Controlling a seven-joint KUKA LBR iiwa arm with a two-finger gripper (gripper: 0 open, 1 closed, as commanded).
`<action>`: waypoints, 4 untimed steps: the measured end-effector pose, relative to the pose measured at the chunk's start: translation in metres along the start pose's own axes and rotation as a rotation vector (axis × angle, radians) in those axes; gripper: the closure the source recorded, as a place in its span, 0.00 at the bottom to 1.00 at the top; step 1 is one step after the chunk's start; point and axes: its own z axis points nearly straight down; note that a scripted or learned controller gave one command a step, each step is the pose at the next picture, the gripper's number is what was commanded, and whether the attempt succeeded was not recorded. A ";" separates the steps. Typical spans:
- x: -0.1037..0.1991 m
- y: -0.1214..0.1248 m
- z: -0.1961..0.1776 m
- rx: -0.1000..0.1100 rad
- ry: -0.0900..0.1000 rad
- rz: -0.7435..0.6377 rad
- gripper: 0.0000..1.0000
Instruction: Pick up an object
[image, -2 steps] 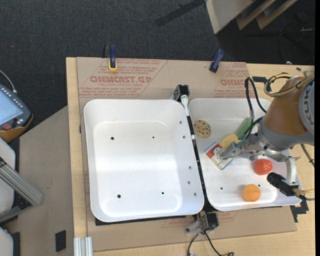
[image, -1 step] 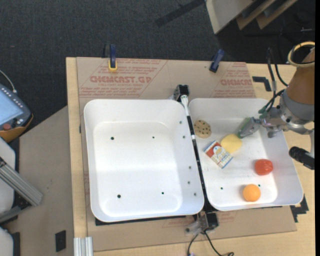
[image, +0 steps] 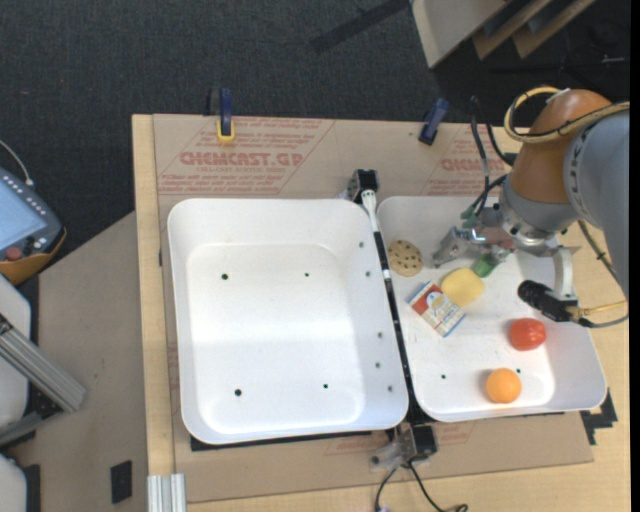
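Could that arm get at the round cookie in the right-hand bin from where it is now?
Probably yes. The cookie lies flat and alone near the bin's left wall, nothing on it, and the gripper hangs just beside it.

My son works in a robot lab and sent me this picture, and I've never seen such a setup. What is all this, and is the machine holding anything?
One camera looks down at a slant on a bench. The grey and orange shape at right is a robot arm; its tool hangs over the right bin. That bin holds a cookie, a yellow block, a small carton, a tomato and an orange. The left bin sits beside it. I cannot see anything held by the tool.
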 end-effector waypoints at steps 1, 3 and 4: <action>0.055 0.028 -0.004 -0.001 0.002 -0.001 0.00; 0.054 0.034 -0.257 -0.012 -0.002 0.004 0.00; 0.003 -0.006 -0.397 -0.016 -0.006 0.011 0.00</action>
